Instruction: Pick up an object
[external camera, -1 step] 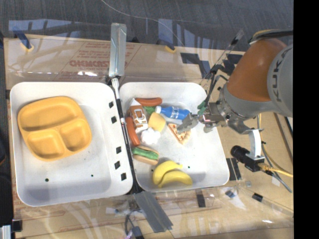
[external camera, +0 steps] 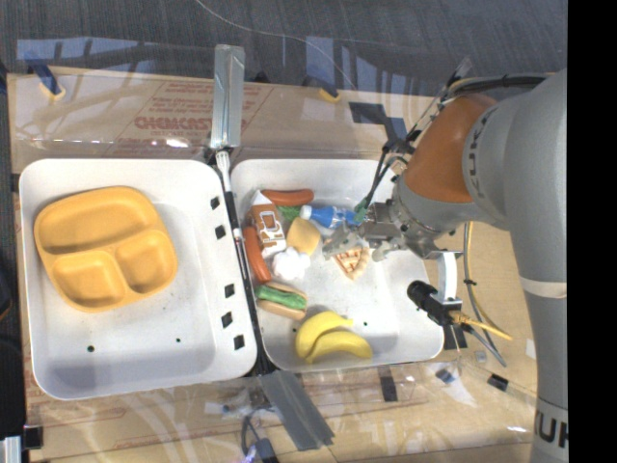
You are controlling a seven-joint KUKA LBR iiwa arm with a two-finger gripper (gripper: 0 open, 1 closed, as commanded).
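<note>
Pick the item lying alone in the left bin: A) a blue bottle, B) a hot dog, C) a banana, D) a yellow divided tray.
D: the yellow tray sits by itself in the left bin, while the food toys crowd the right bin.

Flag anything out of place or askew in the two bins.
Nothing looks damaged or spilled. The toy food is jumbled against the right bin's left wall, pieces overlapping. The yellow tray sits slightly askew in the left bin.
</note>
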